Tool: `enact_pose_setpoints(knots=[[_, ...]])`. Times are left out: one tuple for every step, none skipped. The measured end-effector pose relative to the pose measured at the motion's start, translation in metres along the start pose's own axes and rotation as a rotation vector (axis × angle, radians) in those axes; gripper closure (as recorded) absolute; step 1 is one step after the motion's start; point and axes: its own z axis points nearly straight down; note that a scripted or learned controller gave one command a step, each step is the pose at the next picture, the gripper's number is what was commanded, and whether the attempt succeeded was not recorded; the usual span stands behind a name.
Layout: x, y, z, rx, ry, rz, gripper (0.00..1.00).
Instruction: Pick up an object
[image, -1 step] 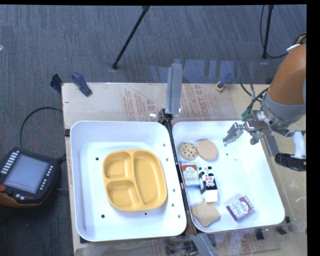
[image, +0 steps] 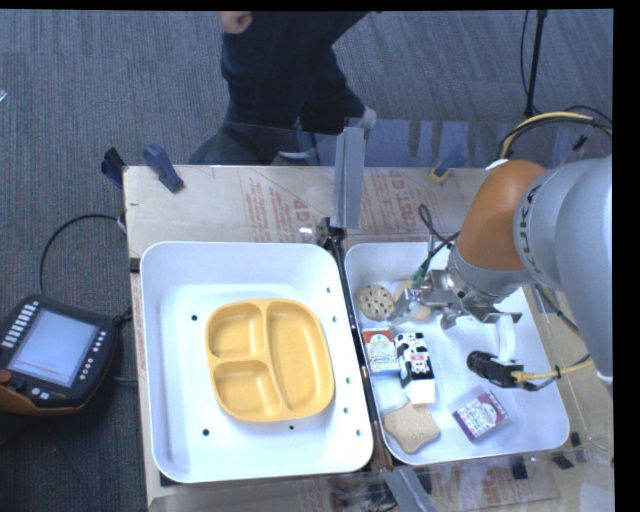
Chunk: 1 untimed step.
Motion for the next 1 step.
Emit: enact_pose_setpoints(knots=[[0.0171, -0.0566, 0.0041, 0.011, 0.004, 0.209, 0.00]])
